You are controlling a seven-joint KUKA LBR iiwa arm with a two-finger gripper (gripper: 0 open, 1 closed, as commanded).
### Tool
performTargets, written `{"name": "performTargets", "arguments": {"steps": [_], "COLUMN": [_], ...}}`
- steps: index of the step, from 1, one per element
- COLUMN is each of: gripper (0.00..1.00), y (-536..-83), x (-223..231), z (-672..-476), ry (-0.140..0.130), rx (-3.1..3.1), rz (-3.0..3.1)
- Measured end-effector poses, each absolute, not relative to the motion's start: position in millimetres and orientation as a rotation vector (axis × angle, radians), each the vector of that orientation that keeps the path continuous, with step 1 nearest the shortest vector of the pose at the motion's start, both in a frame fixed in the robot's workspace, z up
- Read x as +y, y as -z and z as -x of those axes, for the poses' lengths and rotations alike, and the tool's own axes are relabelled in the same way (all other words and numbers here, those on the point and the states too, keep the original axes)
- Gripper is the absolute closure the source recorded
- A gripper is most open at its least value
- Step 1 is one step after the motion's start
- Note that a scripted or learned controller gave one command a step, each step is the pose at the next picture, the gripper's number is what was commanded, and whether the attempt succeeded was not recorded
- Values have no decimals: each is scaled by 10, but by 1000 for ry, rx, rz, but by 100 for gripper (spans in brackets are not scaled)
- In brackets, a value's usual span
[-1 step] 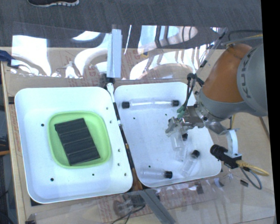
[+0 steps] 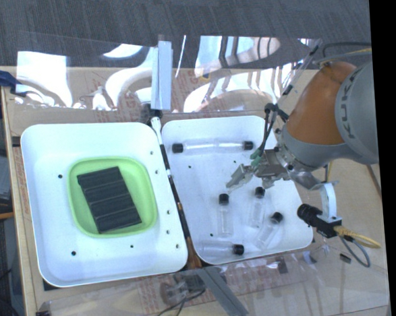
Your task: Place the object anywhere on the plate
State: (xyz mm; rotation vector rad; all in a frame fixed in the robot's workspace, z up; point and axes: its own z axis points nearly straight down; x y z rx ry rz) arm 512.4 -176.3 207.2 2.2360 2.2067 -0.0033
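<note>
A green plate (image 2: 143,180) sits in the left white bin (image 2: 42,198). A dark ribbed rectangular block (image 2: 108,199) lies flat on the plate, a little tilted. My gripper (image 2: 252,178) hangs over the middle of the right bin (image 2: 196,137), far from the plate. Its fingers look spread, with nothing between them. Just below it lies a small clear vial with a black cap (image 2: 259,193).
Several clear vials with black caps lie scattered in the right bin: a long tube (image 2: 213,146) along the back, one (image 2: 224,213) left of centre, one (image 2: 269,230) at front right, one (image 2: 221,251) by the front wall. A ridge (image 2: 170,189) divides the bins.
</note>
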Motion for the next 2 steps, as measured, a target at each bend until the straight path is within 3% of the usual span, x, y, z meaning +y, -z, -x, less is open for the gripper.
{"name": "performTargets", "arguments": {"steps": [1, 2], "gripper": [0, 0], "y": [-2076, -3613], "x": [-2054, -2112], "z": [-5287, -5075], "ry": [1, 0], "rx": [2335, 2381], "rz": [-2101, -2047]}}
